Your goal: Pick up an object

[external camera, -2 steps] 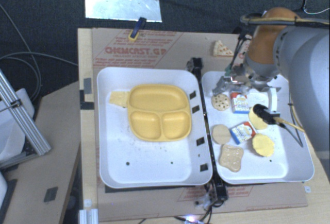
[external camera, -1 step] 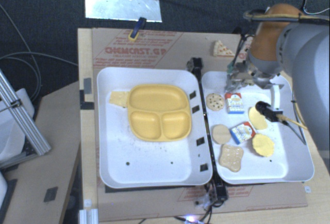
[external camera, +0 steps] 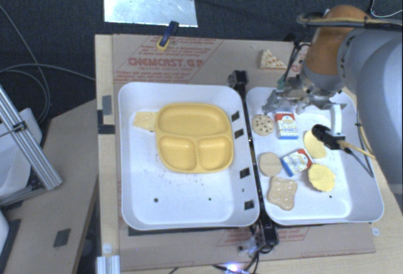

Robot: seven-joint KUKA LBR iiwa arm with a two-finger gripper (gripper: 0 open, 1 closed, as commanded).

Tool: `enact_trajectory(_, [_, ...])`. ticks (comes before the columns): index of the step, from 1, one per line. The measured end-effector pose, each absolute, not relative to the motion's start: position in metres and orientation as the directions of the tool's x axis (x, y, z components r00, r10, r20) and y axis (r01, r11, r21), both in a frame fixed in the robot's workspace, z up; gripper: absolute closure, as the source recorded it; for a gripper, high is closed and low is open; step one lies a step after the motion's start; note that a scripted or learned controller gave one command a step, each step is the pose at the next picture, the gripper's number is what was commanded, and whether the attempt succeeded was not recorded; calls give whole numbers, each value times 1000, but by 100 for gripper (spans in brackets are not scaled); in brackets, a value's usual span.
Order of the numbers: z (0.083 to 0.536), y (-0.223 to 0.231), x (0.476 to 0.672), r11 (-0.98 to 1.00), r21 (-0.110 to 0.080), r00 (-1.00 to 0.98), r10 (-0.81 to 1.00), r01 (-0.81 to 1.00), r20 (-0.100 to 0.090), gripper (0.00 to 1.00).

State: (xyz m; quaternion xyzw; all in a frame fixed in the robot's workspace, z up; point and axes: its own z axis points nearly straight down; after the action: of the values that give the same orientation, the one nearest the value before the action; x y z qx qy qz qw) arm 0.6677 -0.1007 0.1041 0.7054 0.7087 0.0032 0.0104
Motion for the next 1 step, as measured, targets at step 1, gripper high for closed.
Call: enact_trajectory(1, [88, -96, 643, -1, 11, 1, 1000, 1000, -2, 0])
